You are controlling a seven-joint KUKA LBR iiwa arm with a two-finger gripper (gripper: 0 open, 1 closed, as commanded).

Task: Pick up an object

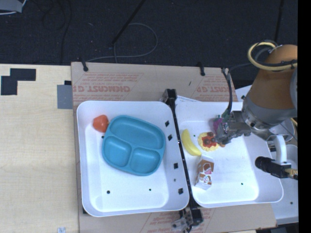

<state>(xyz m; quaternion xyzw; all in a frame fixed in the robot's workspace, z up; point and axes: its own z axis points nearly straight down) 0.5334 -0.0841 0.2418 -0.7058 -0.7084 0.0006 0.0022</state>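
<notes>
Your hand (219, 130) sits low in the right bin (243, 191), near its middle, touching the round yellow and red toy (208, 141); you cannot tell whether it grips. A banana (190, 143) lies just beside that toy, toward the divider, and a small carton (205, 174) lies nearer the front edge.
</notes>
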